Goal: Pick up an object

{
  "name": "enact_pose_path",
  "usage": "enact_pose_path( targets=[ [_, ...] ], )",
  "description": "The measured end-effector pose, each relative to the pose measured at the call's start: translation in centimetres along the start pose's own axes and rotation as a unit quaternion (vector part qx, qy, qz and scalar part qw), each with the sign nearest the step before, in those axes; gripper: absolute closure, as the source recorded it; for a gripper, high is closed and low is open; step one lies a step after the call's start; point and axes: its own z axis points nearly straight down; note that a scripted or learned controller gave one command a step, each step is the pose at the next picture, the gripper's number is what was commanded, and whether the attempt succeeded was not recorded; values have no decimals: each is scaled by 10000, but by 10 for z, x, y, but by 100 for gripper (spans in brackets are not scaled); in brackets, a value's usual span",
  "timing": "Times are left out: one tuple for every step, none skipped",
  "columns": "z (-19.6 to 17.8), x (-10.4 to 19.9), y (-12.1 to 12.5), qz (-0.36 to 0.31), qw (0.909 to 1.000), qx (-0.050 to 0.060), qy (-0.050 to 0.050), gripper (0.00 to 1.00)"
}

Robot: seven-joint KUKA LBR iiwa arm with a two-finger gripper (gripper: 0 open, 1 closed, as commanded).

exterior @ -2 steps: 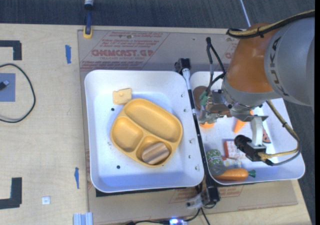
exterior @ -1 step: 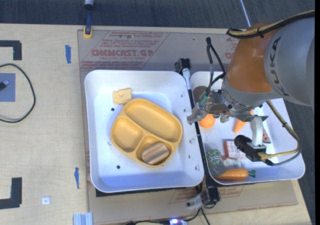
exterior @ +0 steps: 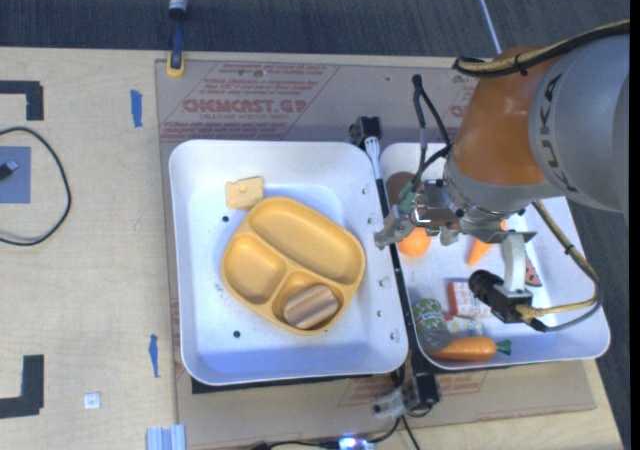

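Note:
My gripper (exterior: 420,222) hangs low over the left edge of the right bin (exterior: 590,338), close to the divider between the bins. Just under it lies an orange ball (exterior: 414,245), partly covered by the gripper body. I see nothing clearly held. The same bin holds a small orange piece (exterior: 480,251), a red and white box (exterior: 463,298), a green can (exterior: 428,320) and a carrot (exterior: 465,347) along the near side. The wrist hides the middle of this bin.
The left bin (exterior: 190,238) holds a yellow divided tray (exterior: 300,233) with a brown bun (exterior: 312,305) in its near compartment. A tan cracker (exterior: 244,192) lies beside the tray at the back. The grey and orange arm (exterior: 520,128) covers the right bin's far part.

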Motion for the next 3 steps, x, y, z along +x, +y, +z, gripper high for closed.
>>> enact_pose_path(
  targets=[
    [0,0,0,0,10000,0,0,0],
    [0,0,0,0,10000,0,0,0],
    [48,-36,7,-64,9999,10,119,0]
  ],
)
